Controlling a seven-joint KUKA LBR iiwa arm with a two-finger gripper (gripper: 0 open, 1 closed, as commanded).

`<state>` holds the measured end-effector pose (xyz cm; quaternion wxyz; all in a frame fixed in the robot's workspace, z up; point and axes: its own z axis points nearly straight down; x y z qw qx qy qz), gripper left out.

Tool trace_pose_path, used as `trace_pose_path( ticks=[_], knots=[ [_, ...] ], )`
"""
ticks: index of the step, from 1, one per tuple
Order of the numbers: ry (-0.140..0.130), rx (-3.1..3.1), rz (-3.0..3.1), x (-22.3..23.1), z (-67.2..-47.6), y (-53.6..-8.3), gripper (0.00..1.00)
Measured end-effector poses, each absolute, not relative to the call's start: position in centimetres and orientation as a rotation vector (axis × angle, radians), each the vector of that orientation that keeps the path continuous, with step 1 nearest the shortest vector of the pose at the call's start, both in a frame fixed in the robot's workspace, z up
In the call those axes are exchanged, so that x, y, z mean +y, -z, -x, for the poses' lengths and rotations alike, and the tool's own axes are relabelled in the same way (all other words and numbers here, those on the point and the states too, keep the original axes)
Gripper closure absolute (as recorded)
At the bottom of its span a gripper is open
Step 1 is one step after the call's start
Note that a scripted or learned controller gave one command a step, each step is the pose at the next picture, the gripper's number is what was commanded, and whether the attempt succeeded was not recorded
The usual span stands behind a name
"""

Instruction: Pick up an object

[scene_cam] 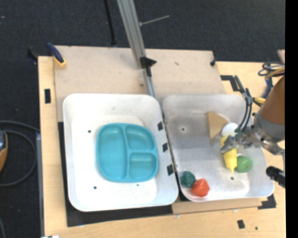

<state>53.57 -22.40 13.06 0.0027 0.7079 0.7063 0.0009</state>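
Teal divided plate (127,151) in left bin (79,118), hand (232,142) over yellow object (230,159)

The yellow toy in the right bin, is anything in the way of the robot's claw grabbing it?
Nothing visible blocks it. The gripper hangs right at the top end of the yellow toy. But it is crowded: a green ball sits against the toy's right side and a white object lies just above the gripper.

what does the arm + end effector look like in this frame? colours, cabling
The arm enters from the right: an orange-brown rounded band above a grey wrist section. Dark cables loop along its left side down toward the end effector, a small grey-metal assembly. Too blurred to read any markings.
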Motion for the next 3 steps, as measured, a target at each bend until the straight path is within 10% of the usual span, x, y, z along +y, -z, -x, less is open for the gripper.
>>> trace_pose_path(
  ticks=[3],
  knots=[
    [-0.003, 2.221, -2.212, -22.5, -54.8, -29.2, 1.00]
  ],
)
